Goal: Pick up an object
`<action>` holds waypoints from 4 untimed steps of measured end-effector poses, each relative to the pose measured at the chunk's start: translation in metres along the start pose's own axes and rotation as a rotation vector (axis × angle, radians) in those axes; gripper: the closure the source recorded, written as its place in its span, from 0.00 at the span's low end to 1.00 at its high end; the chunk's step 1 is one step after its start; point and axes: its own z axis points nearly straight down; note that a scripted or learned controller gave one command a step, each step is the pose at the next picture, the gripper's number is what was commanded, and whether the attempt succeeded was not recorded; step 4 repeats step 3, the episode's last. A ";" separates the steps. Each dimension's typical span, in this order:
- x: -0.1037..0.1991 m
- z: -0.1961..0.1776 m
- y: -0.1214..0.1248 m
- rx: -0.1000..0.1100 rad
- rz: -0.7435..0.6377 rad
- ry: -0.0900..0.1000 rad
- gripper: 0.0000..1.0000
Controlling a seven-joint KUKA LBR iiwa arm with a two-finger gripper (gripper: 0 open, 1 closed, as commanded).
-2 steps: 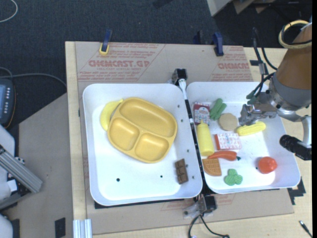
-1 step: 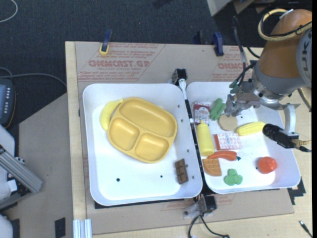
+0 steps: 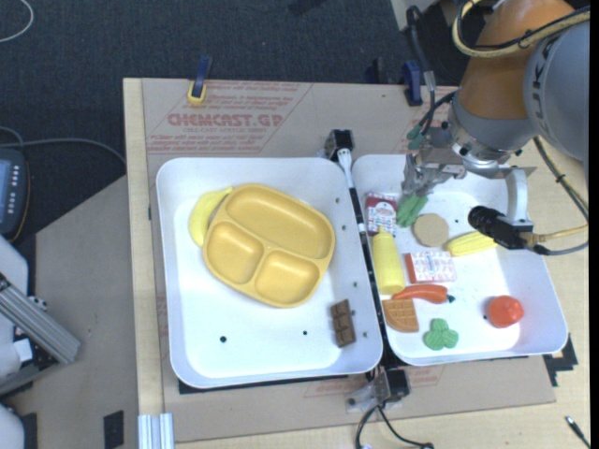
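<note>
Claw (image 3: pixel 418 187) is hanging over the right bin (image 3: pixel 552 293), its fingers clamped on a green object (image 3: pixel 410 210) at the bin's upper left. Crowding close are a red-white packet (image 3: pixel 381 215), tan disc (image 3: pixel 431 229), yellow bottle (image 3: pixel 387 261) and corn (image 3: pixel 471 243).

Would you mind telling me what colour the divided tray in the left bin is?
The divided tray is yellow, clearest in the camera view from above.

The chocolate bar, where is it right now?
The chocolate bar lies in the left bin, near its front right corner, just right of the yellow divided tray.
</note>
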 end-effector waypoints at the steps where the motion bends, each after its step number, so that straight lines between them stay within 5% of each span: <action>1: 0.007 -0.020 0.004 0.000 0.002 0.000 1.00; 4: 0.001 -0.019 0.000 0.006 0.006 0.000 1.00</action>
